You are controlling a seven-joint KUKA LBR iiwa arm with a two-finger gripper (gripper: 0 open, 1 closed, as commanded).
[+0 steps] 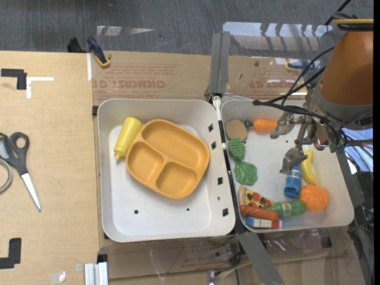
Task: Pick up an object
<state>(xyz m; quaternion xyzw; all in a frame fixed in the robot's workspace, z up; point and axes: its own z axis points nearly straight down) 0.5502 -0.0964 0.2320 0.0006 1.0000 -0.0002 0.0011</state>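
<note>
I see the tool [293, 159] just above a blue bottle [292, 183], banana [307, 170] beside it; finger state: cannot tell

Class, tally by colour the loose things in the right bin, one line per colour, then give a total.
Orange: 2, carrot, round fruit
Green: 3, two leafy pieces, bottle
Yellow: 1, banana
Blue: 1, cup
Brown: 1, disc
Red and mixed: 2, packets
Total: 10
</note>
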